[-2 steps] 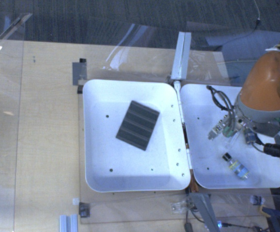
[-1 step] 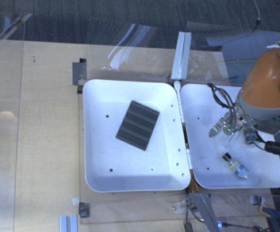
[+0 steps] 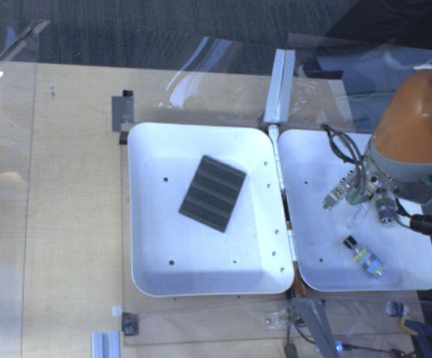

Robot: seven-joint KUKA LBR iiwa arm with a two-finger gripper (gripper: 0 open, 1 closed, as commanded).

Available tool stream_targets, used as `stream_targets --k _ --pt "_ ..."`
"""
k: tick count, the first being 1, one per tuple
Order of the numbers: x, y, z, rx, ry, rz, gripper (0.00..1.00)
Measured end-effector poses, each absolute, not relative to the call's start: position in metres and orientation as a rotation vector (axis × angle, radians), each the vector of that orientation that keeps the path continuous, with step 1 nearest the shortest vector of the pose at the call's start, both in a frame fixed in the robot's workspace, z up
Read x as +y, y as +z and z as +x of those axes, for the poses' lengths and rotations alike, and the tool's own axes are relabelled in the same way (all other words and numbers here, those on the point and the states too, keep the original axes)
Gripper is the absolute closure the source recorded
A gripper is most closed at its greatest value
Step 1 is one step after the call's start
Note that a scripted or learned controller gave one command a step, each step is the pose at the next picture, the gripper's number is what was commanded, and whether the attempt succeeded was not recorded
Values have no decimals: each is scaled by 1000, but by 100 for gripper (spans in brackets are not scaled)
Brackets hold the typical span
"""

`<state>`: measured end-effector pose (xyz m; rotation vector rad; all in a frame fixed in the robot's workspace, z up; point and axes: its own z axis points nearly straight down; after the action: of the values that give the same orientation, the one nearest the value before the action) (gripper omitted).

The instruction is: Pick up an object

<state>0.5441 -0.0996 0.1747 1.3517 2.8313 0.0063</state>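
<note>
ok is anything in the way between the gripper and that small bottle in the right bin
Nothing visible does. The gripper hangs over the right bin, and the small bottle lies just below it in the camera view, on bare white floor.

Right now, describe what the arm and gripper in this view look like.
The arm is a rounded orange section above a grey collar at the wrist. Black cables loop from the wrist's left side. The gripper below is a small cluster of silvery metal parts with pale, translucent pieces and a bluish fitting beside it.
</note>
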Motion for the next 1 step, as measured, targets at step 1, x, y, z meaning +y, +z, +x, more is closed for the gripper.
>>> stream_targets --k 1 --pt "-99 182 547 2831 9 1347 100"
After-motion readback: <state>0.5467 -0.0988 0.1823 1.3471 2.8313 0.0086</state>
